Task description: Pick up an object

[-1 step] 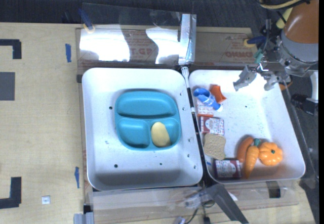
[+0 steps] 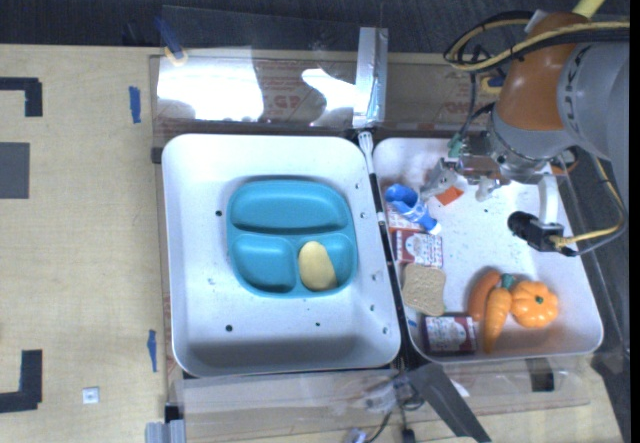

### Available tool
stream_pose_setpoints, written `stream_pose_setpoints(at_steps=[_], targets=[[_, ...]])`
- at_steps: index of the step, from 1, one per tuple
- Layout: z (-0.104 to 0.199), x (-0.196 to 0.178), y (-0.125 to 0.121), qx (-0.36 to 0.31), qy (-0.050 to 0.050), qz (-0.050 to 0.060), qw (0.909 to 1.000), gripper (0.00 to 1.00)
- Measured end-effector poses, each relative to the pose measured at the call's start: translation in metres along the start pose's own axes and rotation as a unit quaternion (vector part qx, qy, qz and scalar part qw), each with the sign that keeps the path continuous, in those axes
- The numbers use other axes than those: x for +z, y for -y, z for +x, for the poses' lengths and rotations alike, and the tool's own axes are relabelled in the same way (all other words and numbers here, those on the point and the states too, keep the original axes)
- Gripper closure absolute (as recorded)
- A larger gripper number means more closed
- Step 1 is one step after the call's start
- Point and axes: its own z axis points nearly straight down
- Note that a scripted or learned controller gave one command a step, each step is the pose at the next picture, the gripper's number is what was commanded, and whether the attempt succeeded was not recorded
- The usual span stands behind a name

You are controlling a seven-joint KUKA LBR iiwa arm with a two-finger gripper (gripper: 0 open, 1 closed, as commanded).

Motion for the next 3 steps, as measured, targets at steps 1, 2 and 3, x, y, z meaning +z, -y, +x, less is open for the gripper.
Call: stream_pose_setpoints(at_steps=[1, 2, 3], targets=[[-0.018, 0.038, -0.028, -0.036, 0.0, 0.001, 0.9994, 0.0], [-0.018, 0.028, -0.031, -0.036, 0.0, -0.001, 0.9993, 1.0], [0.107, -0.064, -0.035, -0.094, -0.002, -0.002, 0.9955, 1.0]])
